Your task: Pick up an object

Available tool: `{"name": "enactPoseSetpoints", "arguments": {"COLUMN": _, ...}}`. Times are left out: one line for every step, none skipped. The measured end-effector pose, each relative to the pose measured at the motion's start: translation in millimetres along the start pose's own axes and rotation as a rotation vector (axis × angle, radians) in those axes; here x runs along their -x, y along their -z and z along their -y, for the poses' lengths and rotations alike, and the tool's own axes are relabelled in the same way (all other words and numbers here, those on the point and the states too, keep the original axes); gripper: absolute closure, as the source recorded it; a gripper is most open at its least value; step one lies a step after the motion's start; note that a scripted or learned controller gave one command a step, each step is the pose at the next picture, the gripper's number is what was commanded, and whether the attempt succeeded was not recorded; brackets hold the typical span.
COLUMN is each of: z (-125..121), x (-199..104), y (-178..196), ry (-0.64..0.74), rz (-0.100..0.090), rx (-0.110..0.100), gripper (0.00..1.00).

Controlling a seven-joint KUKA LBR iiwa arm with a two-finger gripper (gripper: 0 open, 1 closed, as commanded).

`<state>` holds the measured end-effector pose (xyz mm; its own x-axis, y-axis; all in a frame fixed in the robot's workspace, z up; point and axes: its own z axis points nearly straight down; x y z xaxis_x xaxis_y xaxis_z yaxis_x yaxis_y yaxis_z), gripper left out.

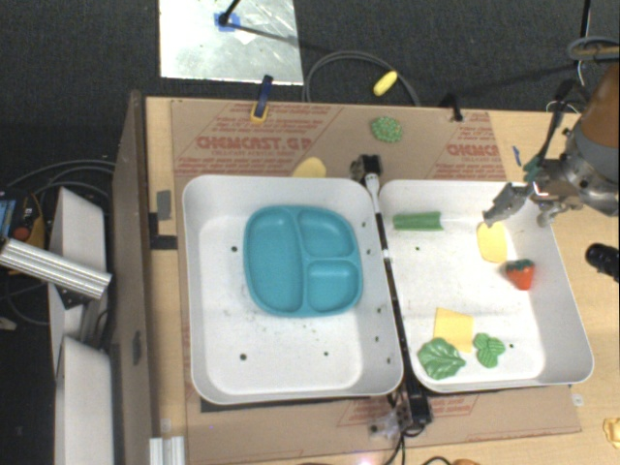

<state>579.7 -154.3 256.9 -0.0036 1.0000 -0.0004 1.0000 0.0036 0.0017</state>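
Note:
The right bin [572, 356] holds a green bar [417, 222], a pale yellow piece [492, 243], a red piece with a green top [521, 274], a yellow block [453, 325], a large green leaf [442, 358] and a smaller green piece [488, 349]. My gripper [523, 206] hangs over the bin's far right corner, just above and right of the pale yellow piece. Its fingers are spread open with nothing between them. The grey arm [596, 153] enters from the right edge.
A blue divided plate [302, 260] lies in the left bin [208, 356]. On the cardboard behind the bins lie a green round piece [387, 129], a yellow piece [310, 169] and a blue-yellow clamp [262, 100]. A black clip [368, 170] sits where the bins meet.

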Motion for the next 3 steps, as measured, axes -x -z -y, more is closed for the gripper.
{"name": "enactPoseSetpoints", "arguments": {"z": -43.4, "x": 38.7, "y": -93.9, "ry": -0.003, "rz": 0.001, "rx": -0.003, "gripper": 0.00}}
{"name": "enactPoseSetpoints", "arguments": {"z": -59.6, "x": 49.2, "y": -160.1, "ry": 0.001, "rz": 0.000, "rx": -0.002, "gripper": 0.00}}
{"name": "enactPoseSetpoints", "arguments": {"z": -61.4, "x": 49.1, "y": -144.5, "ry": 0.002, "rz": 0.002, "rx": 0.005, "gripper": 1.00}}
